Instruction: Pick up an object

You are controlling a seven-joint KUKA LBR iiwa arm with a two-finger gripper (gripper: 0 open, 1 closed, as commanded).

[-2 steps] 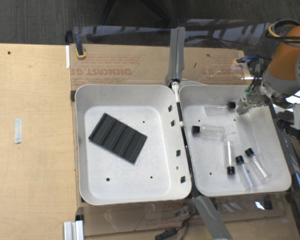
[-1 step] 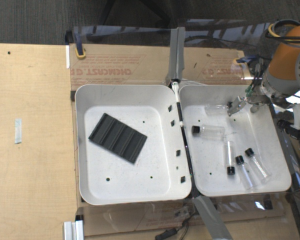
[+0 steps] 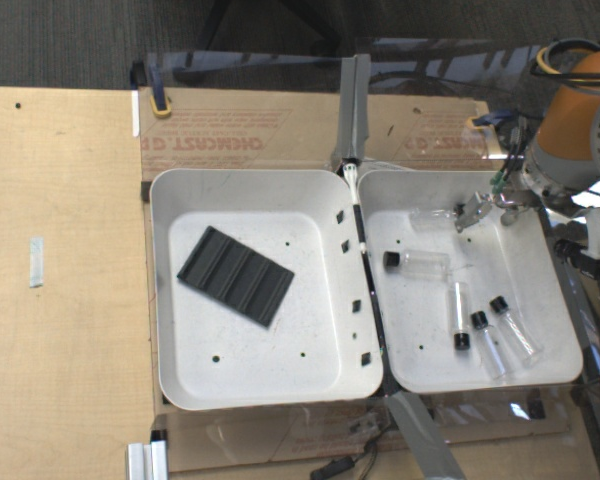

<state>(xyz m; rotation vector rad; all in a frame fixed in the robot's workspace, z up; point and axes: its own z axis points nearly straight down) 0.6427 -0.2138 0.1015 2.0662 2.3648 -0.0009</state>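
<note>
Grey metal gripper (image 3: 470,215) hangs low over the far part of the right bin (image 3: 540,368), and I cannot tell if it is open or shut, so this looks like the reaching step with nothing picked up yet. Next it likely has to go down onto one thing, and the closest is a clear tube with a black cap (image 3: 412,261) just in front of it and a little further from the arm (more tubes lie past that one). That tube lies flat, long way across the bin, cap toward the middle wall.

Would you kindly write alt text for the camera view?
A gripper hovers over the right bin, which holds clear black-capped vials. The left bin holds a dark ribbed panel.
</note>
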